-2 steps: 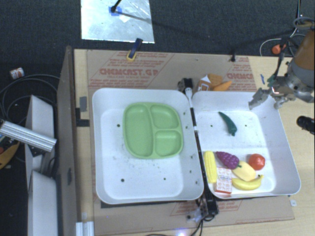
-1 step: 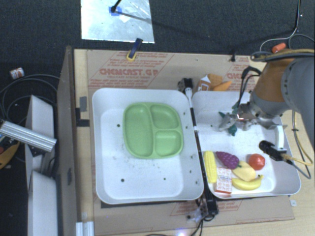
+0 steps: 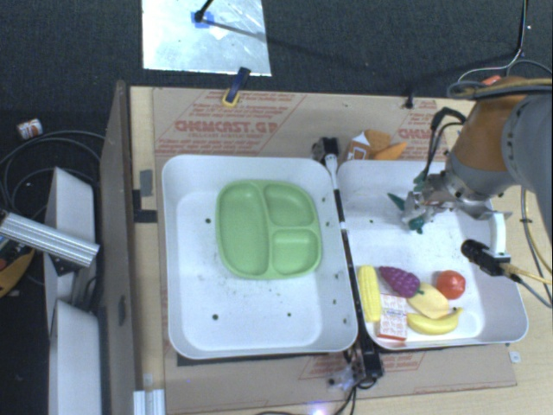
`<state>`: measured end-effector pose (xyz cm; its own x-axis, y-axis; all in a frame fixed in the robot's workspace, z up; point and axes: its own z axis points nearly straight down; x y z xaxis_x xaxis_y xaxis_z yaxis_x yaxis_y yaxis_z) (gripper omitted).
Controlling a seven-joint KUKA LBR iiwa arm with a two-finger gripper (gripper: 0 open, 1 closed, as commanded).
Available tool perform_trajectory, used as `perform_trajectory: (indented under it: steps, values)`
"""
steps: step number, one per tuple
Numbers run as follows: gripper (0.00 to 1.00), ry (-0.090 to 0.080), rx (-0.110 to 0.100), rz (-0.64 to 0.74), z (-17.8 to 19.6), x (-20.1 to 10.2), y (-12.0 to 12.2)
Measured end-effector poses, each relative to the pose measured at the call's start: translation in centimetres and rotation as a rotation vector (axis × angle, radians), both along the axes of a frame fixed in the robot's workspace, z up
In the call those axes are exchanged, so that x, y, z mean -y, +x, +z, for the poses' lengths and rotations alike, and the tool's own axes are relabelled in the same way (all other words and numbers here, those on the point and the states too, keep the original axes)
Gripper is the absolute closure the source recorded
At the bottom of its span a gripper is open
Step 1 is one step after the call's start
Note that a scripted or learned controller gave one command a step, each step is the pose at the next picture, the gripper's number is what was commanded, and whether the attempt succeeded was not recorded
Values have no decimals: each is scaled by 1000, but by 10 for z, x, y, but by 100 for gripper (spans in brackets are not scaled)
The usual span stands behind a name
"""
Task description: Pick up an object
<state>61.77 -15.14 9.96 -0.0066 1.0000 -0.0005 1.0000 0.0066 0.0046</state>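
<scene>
Teal fingers (image 3: 413,213) hover in the right bin (image 3: 510,318), their state unclear; nothing is picked. The toy corn (image 3: 369,292), grapes (image 3: 400,279), tomato (image 3: 450,284) and banana (image 3: 432,322) lie near.

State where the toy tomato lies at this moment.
In the camera view the toy tomato lies in the right bin, near its front right corner, just above the banana and right of the purple grapes.

grey rounded arm (image 3: 529,137) with a broad orange band (image 3: 480,135) above the wrist, thin dark cables (image 3: 439,132) looping beside the band, small metal gripper (image 3: 416,210) with teal-green fingers (image 3: 415,224)
</scene>
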Motion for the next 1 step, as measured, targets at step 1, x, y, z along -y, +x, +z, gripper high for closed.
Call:
perform_trajectory:
  steps: [1]
  values:
    - [100,1,8,4,93,-60,28]
